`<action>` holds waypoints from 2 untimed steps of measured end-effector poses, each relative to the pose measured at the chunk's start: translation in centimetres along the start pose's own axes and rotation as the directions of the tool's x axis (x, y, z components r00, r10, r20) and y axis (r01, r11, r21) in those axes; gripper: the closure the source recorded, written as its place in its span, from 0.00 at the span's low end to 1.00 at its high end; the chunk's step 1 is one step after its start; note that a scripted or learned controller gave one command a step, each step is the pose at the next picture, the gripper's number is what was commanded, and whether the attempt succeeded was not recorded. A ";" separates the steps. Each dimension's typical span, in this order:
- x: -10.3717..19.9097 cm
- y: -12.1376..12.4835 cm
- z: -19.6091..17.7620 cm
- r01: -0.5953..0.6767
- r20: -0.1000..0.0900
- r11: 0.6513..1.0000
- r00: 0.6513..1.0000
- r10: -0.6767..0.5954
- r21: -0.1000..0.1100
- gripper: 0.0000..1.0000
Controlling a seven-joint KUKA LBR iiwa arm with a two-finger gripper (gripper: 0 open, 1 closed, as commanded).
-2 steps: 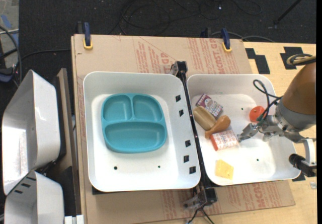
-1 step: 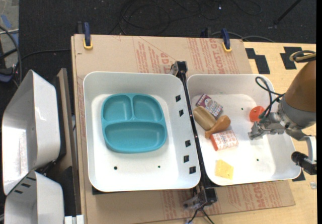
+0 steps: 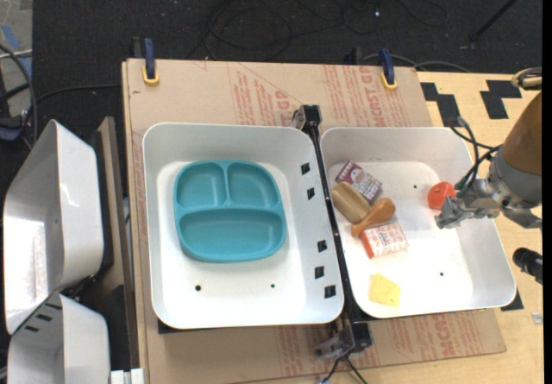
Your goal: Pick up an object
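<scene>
Gripper: my gripper [image 3: 450, 215] hangs low over the right side of the right bin [image 3: 483, 283], pointing toward the middle of that bin; whether it is open or closed I cannot tell, since it is small and dark against the white floor.
Arm: my arm [image 3: 524, 158] comes in from the right edge, its orange band sitting above the grey wrist.
Red piece: a small round red-orange piece [image 3: 441, 194] lies just beside my gripper, up and to its left; whether the two touch I cannot tell.
Bread roll: a tan roll [image 3: 349, 200] lies in the left half of the right bin, near the divider.
Drumstick: a brown, drumstick-shaped piece [image 3: 376, 212] rests against the roll, on its right.
Purple packet: a small purple and white packet [image 3: 359, 178] sits just above the roll.
Red box: a small red and white box [image 3: 383, 241] lies just below the drumstick.
Yellow wedge: a yellow wedge [image 3: 385, 291] lies by itself near the front wall of the right bin.
Blue tray: a blue tray [image 3: 228, 210] with three compartments lies flat in the middle of the left bin [image 3: 164, 279].
Bench: both bins stand side by side on a brown board [image 3: 259, 89], well apart from my arm's base.
</scene>
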State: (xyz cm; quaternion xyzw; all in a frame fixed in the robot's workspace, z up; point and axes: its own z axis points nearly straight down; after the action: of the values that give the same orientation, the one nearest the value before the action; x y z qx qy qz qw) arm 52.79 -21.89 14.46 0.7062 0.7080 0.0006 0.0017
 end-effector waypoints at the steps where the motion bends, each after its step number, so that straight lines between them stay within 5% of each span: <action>1: 0.2 -0.9 -5.6 0.000 0.000 1.000 1.000 0.000 0.000 1.00; 2: 0.1 -0.7 -8.2 0.000 0.001 1.000 1.000 0.000 -0.001 1.00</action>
State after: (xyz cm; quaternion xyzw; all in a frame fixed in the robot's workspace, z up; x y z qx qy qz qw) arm 52.01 -21.74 22.70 0.7060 0.7082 0.0006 0.0021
